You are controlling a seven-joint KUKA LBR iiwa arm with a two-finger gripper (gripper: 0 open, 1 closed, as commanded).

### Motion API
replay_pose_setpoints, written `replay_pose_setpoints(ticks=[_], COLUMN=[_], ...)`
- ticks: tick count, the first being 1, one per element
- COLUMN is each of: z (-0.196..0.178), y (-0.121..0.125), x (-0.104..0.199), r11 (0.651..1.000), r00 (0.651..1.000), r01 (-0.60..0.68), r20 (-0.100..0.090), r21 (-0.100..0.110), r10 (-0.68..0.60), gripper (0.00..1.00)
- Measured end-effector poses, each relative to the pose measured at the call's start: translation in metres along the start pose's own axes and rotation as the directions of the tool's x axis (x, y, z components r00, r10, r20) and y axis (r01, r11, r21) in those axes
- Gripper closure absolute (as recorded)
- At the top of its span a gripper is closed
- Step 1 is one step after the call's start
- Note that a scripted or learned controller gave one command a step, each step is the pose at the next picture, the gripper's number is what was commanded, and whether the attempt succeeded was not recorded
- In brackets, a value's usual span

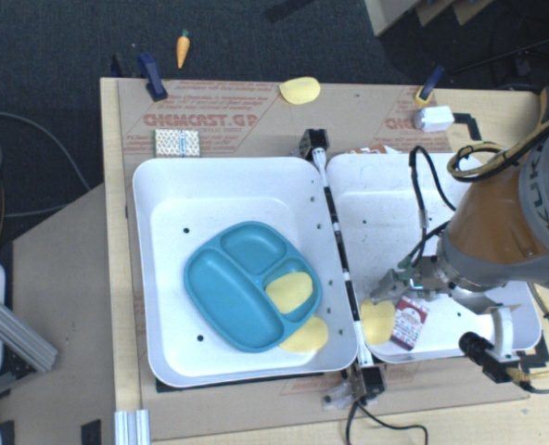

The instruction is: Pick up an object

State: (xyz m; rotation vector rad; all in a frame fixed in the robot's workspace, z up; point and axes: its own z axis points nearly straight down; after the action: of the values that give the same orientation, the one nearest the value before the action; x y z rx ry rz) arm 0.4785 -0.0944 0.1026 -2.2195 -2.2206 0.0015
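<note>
My gripper (400,288) hangs low in the right bin (386,202), near its front left corner. Right under and beside it lie a small red-and-white packet (408,324) and a pale yellow piece (377,323). Nothing shows between the fingers. In the left bin (210,188) a blue divided plate (247,284) carries a yellow piece (290,291), and another yellow piece (305,336) lies at the plate's front edge.
The arm's grey and orange body (497,230) covers the right half of the right bin. On the bench behind the bins lie a yellow piece (300,90), a small patterned packet (177,142), a blue clip (150,75) and a white block (436,118).
</note>
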Motion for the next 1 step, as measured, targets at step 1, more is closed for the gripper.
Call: replay_pose_setpoints(ticks=[1], z=[0.0183], y=[0.0003], x=[-0.0528], r11=[1.000], r00=[1.000], r01=[-0.002], r20=[0.002], r21=[-0.002], r10=[0.002], gripper=[0.00])
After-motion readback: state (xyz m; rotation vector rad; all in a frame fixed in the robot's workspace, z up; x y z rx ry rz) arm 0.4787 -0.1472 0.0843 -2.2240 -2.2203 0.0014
